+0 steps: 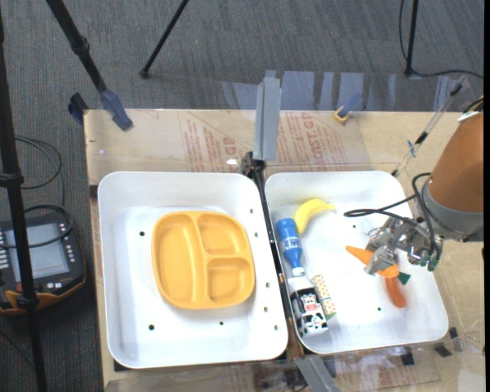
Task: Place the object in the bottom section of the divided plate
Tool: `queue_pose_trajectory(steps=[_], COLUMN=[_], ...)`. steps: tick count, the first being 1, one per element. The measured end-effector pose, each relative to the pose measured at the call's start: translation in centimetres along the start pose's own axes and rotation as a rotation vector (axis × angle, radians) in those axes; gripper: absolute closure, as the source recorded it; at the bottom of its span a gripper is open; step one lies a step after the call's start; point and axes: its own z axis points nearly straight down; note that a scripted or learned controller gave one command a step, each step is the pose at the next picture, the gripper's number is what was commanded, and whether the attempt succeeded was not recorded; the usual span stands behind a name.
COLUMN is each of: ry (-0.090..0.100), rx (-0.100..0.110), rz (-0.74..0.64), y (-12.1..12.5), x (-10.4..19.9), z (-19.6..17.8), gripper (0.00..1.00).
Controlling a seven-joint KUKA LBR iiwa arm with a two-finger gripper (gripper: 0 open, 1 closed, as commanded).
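Observation:
A yellow divided plate [202, 259] lies in the left bin [122, 211], with one large section on its left and two smaller ones on its right. My gripper [389, 256] hangs low over the right bin [359, 188], right above orange toy carrot pieces. One orange piece [360, 254] pokes out to its left. Another carrot [394, 290] with a green end lies just below it. Whether the gripper touches either carrot piece is hidden by the gripper body.
In the right bin, a yellow banana [312, 211] lies near the top, a blue bottle [289, 242] runs along the left wall, and a small printed box [313, 309] sits below the bottle. A cable loops near the wrist.

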Motion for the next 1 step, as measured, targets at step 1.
queue_pose_trajectory(steps=[1], ry=[-0.008], rx=[0.006], rz=[-0.475], y=[6.17], x=[2.28], z=[9.11], gripper=[1.00])
